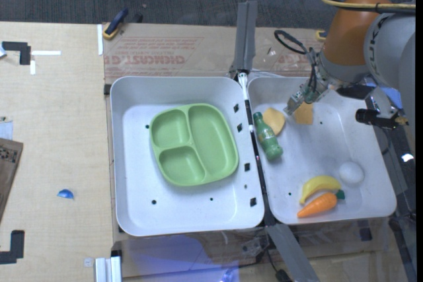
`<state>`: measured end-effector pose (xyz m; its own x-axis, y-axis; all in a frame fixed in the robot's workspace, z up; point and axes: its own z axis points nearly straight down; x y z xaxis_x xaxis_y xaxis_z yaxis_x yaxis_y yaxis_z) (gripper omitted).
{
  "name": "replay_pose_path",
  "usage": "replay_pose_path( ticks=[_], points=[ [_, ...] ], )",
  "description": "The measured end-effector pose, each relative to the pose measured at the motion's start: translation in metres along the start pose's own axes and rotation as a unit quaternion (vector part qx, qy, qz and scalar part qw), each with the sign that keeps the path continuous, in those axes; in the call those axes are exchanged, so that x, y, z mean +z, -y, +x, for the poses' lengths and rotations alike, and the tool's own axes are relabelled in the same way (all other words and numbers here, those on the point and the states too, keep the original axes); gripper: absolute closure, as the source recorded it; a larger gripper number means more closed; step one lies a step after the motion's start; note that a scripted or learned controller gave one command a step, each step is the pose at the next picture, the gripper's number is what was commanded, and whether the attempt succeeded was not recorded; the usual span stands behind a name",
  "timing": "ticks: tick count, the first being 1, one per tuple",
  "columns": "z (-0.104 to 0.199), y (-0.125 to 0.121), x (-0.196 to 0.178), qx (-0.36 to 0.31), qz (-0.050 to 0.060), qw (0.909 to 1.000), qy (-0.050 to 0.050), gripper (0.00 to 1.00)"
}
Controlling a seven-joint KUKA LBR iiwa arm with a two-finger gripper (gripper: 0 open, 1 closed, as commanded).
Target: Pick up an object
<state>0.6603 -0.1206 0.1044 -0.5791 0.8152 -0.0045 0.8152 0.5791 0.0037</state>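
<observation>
Your bench (53,142) is a pale wooden surface carrying two shallow white bins side by side. The right bin (370,162) lies directly beneath the gripper (299,101); the left bin (129,162) sits beside it, on the far side from the arm. A brown cardboard sheet (165,49) lies behind both bins. A small blue object (65,194) rests on the bare wood, well beyond the left bin.

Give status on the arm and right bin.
Gripper low at right bin's far end, beside a tan piece; grasp unconfirmed. Green bottle, yellow chip, banana, carrot, white ball loose. Nothing blocking.
</observation>
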Motion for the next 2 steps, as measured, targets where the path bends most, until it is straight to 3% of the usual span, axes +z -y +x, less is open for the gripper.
replay_pose_path(
  ticks=[1, 2],
  points=[
    [0.063, -0.029, -0.088, 0.182, 0.002, 0.9832, -0.001, 1.0],
    [0.066, 0.029, -0.12, 0.103, 0.002, 0.9947, -0.001, 1.0]
  ],
)
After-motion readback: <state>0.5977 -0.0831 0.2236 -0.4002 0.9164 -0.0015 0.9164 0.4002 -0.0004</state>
